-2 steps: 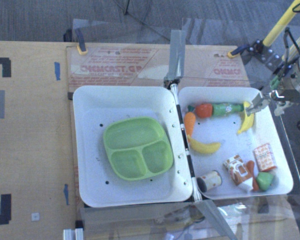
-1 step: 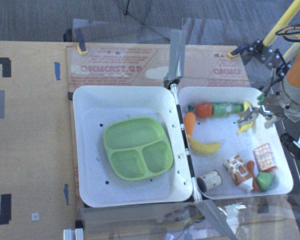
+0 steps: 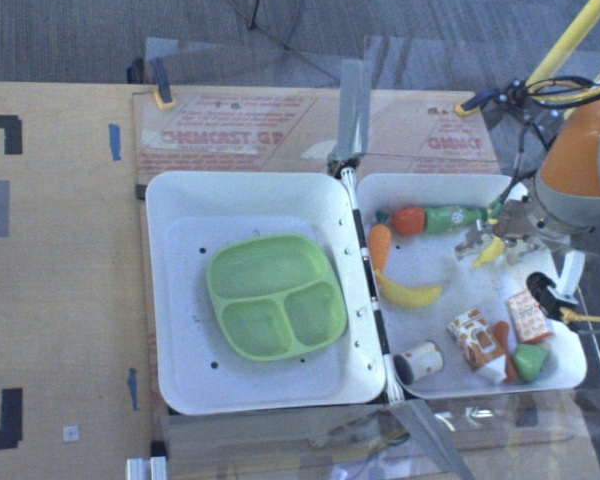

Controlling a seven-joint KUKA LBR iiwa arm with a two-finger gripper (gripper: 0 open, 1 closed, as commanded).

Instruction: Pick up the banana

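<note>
One banana (image 3: 412, 293), lying flat in right bin (image 3: 450, 190), left of and below gripper (image 3: 492, 240), apart from it.
Also in right bin: one carrot (image 3: 379, 245), one tomato (image 3: 408, 221), one green bottle (image 3: 452, 216), one can (image 3: 420, 360), small cartons. In left bin (image 3: 180, 208): one green divided plate (image 3: 277, 295). Gripper low over right bin's far right side; finger spread not discernible; small yellow piece (image 3: 490, 252) at tips.

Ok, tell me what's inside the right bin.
The right bin holds a banana, a carrot, a green bottle, a white cup and small cartons. The gripper and arm cover part of its far right side.
</note>
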